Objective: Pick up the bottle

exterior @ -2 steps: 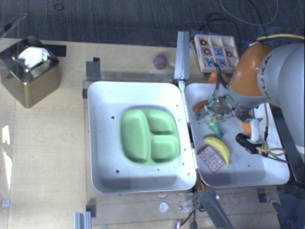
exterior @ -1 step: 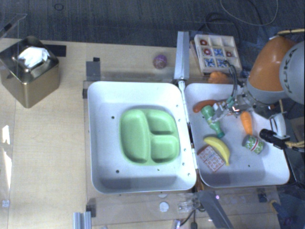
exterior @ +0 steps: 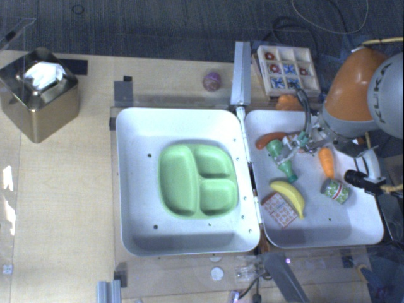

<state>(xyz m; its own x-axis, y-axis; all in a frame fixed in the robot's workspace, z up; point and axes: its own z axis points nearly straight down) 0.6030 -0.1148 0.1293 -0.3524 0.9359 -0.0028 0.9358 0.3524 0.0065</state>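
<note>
A small green bottle [exterior: 279, 154] lies on its side in the right bin [exterior: 353, 232], near the bin's upper left. My gripper [exterior: 298, 144] reaches in from the right and hangs right at the bottle's upper right side, close over it. Whether it touches the bottle is unclear. The grey arm with its orange band [exterior: 356, 87] rises behind it at the right edge.
The right bin also holds a reddish sausage [exterior: 273, 137], a carrot [exterior: 326, 161], a banana [exterior: 290, 196], a green can [exterior: 336, 190] and a checkered packet [exterior: 279, 209]. The left bin [exterior: 132, 169] holds a green divided tray [exterior: 197, 178]. A brass box [exterior: 39, 100] stands far left.
</note>
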